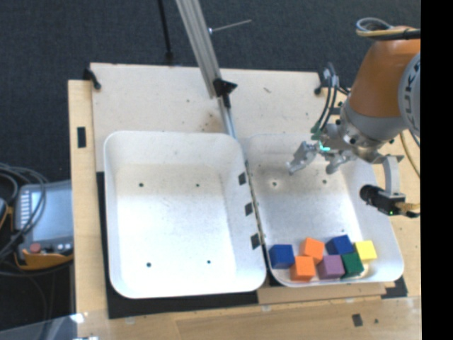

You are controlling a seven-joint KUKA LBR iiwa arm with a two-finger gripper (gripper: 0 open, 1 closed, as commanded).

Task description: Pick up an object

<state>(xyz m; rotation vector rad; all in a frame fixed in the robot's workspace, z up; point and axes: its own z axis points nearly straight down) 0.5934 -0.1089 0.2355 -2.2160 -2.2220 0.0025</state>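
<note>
Two shallow white bins side by side on tabletop point(81, 211): left bin point(113, 154), right bin point(283, 151), walls touching along centre seam. Broad bare floor across left bin and across far and middle of right bin; open room for travel above both.

Seven small blocks clustered at near edge of right bin, packed against its near wall: blue block point(282, 255), orange block point(313, 247), second orange block point(304, 267), purple block point(330, 265), dark blue block point(340, 244), green block point(352, 263), yellow block point(366, 250). Mostly touching neighbours; little free room between them.

End effector point(316, 159) over far part of right bin, well apart from blocks, fingers spread moderately, nothing between them. Orange-banded arm point(382, 69) entering from right.

Slanted aluminium bar point(202, 44) rising from far side near seam. Black clips point(249, 208) along seam. Grey device point(39, 214) with cables at left, off tabletop.
</note>
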